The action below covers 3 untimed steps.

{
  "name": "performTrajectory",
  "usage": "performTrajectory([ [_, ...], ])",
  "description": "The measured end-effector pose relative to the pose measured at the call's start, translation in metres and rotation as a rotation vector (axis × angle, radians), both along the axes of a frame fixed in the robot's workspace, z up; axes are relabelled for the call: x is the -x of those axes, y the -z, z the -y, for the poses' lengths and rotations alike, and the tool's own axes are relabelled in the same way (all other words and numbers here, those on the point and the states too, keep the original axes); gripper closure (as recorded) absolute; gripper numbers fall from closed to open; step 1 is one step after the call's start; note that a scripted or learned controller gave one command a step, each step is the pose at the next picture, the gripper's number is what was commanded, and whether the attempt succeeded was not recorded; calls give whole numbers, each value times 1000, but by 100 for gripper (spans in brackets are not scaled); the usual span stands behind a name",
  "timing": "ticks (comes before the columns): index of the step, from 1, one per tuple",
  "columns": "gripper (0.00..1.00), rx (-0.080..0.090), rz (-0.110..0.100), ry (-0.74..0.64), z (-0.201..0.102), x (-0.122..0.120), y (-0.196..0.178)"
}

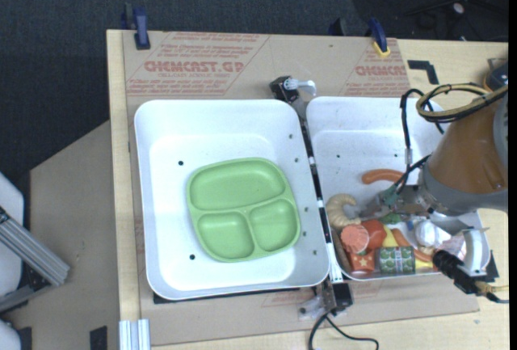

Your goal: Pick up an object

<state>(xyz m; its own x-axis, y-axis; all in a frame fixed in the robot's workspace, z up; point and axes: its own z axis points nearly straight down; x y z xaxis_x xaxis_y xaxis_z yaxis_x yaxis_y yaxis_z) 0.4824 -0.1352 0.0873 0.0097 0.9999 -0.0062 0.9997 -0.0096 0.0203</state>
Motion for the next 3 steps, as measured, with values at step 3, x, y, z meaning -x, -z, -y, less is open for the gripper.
performTrajectory([
  [3,100,-7,-11,-18,-124,-72,-152],
])
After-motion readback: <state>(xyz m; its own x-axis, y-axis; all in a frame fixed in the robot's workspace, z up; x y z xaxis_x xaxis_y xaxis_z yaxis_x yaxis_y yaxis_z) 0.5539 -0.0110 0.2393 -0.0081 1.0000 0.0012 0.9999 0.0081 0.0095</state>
